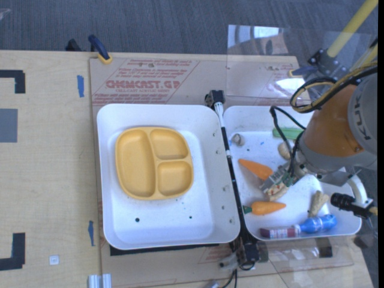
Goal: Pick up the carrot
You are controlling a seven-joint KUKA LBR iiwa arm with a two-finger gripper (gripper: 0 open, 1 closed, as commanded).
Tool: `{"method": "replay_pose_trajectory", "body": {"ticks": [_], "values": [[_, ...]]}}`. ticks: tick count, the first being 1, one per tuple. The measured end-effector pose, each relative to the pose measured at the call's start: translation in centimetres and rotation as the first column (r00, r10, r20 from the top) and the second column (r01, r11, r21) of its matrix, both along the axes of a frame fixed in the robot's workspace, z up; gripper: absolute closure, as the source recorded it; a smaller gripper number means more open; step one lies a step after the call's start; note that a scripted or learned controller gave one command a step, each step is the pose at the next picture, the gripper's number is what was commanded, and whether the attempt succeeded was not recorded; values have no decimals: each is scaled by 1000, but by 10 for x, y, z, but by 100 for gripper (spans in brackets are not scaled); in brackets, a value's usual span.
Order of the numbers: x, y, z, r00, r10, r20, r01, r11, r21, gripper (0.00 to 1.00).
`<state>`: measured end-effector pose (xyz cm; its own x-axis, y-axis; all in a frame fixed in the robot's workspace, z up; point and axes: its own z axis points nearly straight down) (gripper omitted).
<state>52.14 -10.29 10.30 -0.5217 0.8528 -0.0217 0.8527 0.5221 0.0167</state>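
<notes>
The carrot (255,169) looks light, stiff and smooth; grip across its thick middle. The gripper (277,185) beside it: I cannot tell its state

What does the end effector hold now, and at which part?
Nothing visibly. The end effector hangs between two carrots: the upper carrot and the lower carrot.

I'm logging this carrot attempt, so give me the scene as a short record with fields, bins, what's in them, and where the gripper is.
left bin: yellow divided plate
right bin: two carrots, blue marker, small bits
upper carrot: just left of the gripper
lower carrot: below the gripper, apart from it
blue marker: along the near wall
gripper: low between the two carrots, nothing seen between its fingers
</notes>
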Motion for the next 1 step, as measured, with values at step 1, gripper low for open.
{"method": "replay_pose_trajectory", "body": {"ticks": [1], "values": [[4, 3, -11, 952, -306, -11, 306, 952, 12, 100]]}}
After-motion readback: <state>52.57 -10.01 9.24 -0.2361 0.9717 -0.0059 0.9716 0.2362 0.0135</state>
